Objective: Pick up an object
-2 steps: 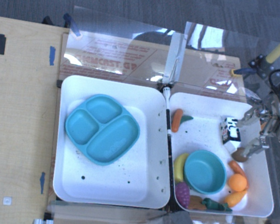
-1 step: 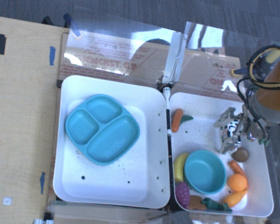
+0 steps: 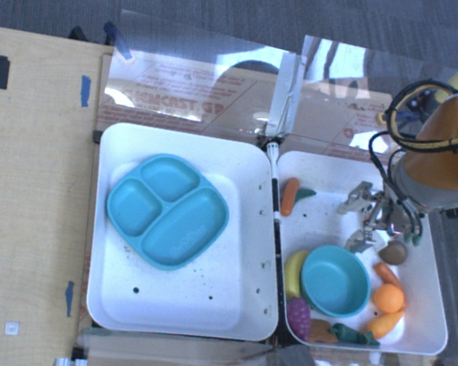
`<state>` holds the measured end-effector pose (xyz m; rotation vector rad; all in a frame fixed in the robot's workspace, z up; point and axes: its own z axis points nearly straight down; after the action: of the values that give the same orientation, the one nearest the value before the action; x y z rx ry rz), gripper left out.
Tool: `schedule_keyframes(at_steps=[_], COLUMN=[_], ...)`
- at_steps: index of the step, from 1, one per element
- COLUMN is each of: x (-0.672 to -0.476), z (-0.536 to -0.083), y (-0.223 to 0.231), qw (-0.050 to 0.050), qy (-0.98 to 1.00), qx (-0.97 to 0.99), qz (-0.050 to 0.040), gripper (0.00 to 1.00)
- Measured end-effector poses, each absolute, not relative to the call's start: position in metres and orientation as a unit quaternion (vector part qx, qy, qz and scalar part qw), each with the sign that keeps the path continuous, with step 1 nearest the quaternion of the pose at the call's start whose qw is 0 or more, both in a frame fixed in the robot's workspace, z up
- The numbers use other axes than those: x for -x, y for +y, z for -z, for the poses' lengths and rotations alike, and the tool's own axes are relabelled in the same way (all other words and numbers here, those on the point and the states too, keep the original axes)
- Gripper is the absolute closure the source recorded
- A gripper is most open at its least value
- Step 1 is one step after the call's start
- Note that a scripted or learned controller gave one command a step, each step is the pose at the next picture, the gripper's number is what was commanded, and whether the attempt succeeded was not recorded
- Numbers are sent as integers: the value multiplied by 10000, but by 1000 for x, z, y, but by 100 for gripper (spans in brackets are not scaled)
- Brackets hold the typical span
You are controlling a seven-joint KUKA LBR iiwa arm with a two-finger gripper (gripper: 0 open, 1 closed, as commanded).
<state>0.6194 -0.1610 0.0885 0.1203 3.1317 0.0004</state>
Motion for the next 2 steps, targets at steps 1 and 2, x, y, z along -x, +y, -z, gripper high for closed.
schedule_keyframes(at_steps=[1, 2], x=[-536, -541], z=[-89, -103], y=[-205, -204], qw=[41, 117], qy=[9945, 9947], qx=[-1042, -1023], qz=[6, 22], gripper=[0, 100])
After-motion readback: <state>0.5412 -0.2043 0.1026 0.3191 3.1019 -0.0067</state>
